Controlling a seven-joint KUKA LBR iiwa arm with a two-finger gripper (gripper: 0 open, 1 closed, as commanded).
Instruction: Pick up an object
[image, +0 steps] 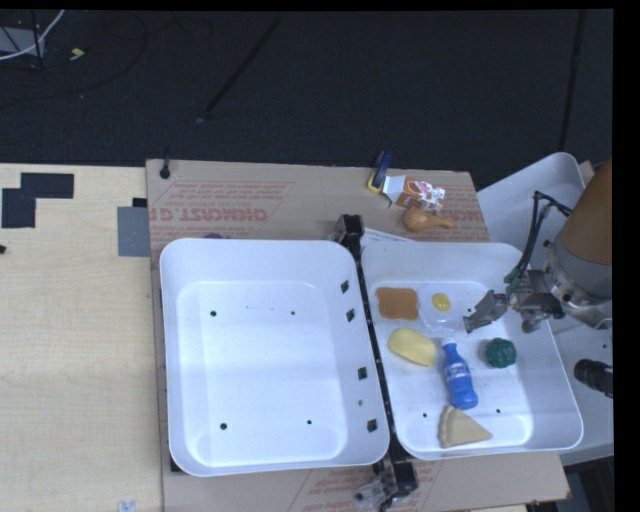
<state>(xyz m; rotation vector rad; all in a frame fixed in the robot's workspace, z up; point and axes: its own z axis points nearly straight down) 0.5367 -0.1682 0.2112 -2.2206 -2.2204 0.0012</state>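
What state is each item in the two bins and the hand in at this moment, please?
Blue bottle: lying on its side in the right bin.
Green ball: resting loose, right of the bottle.
Brown toast: lying flat.
Yellow piece: lying below the toast.
Fried egg: lying flat beside the toast.
Tan wedge: lying at the bin's near edge.
Hand: over the right bin, holding nothing visible.
Left bin: sitting beside the right bin.

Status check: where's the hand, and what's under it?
Hand over right bin, nothing in it. Green ball just below, egg beside. Bottle close by.
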